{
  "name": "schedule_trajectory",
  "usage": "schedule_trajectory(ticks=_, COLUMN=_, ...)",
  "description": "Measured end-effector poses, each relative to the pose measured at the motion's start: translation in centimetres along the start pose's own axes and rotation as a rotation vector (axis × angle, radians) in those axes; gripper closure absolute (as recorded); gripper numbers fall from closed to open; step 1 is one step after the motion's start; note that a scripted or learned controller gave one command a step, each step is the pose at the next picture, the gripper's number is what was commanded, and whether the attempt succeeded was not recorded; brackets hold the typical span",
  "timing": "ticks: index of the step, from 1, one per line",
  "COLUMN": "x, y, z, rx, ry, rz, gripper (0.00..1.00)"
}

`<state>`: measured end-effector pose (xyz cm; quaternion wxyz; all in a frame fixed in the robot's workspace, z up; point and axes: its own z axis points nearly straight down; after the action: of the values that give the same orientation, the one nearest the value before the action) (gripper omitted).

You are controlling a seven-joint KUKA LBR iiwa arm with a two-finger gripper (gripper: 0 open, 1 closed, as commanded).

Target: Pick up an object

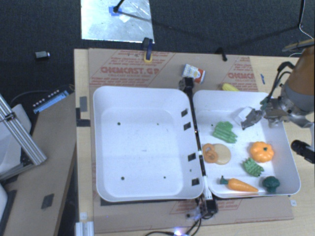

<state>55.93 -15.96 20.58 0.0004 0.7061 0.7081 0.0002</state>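
Camera view | gripper [250, 119] over right bin [294, 168] upper area, finger state cannot tell | pumpkin [261, 152], carrot [241, 185], broccoli [270, 183] crowd lower right rim | left bin [106, 132] bare floor

you're looking at an evenly lit scene, bright and diffuse, as if from overhead. the two white bins [142, 146] come close to washing out, so their inner walls read only as faint grey shading. shadows are soft and short, showing under the toys toward 4 o'clock. the foil sheet [116, 13] at 12 o'clock throws patchy glare. the dark floor around it stays dim and grainy. the arm [301, 82] at 3 o'clock looks slightly soft. overall sharpness is modest, and print on the cardboard [129, 65] is barely legible.
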Motion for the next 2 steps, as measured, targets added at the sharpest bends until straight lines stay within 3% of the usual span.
schedule_trajectory(ticks=1, x=4.8, y=3.7, z=12.8, rx=0.004, ry=0.003, rz=-0.006, gripper=0.0)
schedule_trajectory(ticks=2, x=4.4, y=3.7, z=11.1, rx=-0.002, ry=0.0, rz=-0.001, gripper=1.0)
